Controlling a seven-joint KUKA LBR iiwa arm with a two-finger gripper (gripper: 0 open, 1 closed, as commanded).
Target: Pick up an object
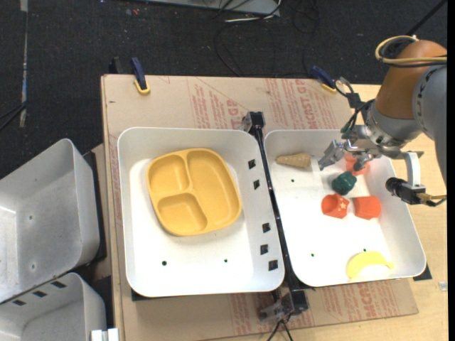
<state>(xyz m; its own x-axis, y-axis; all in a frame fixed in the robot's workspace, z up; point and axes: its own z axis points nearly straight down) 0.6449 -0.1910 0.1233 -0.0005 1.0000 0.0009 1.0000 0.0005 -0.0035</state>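
My gripper [345, 160] hangs over the far right part of the right bin [313, 261], open, with its fingers pointing down and left. A small red piece [353, 162] lies between the fingers on the bin floor, partly hidden by them. Just in front of the gripper sits a dark teal object [344, 183]. Nearer the camera lie an orange-red object [335, 206] and an orange-red block [367, 207]. A tan cone [294, 161] lies to the gripper's left. A yellow banana [368, 263] rests by the bin's near right corner.
The left bin [213, 268] holds a yellow divided plate [193, 190]. A black divider [266, 204] runs between the two bins. Grey tubs [43, 204] stand off the bench at left. Clamps [140, 77] grip the bench's far edge.
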